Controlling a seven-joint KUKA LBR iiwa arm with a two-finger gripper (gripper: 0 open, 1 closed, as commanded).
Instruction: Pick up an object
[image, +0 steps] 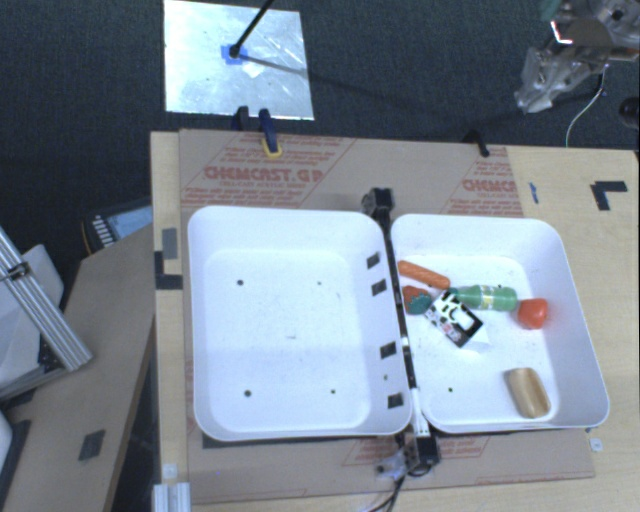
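The gripper (560, 70) is up in the top right corner, high over the dark floor and well away from the two white bins on the tabletop (300, 175). It looks blurry and small, so I cannot tell how it is set, and nothing can be seen in it. All the things to pick from lie in the right bin (575, 300). There is an orange carrot (424, 272), a green bottle (487, 297), a red ball (532, 313), a black and white card (456, 320) and a tan bread roll (527, 391). The carrot, the bottle and the card sit close together near the wall between the bins (a crowded spot). The bread roll lies by itself near the front of the bin, so it looks like the easiest one to grab. To do this well, the arm should come over the right bin, stop right above one thing, and go straight down with room on both sides of it. It should stay away from the bin wall, then squeeze gently and lift slowly. The left bin (210, 330) is not needed.
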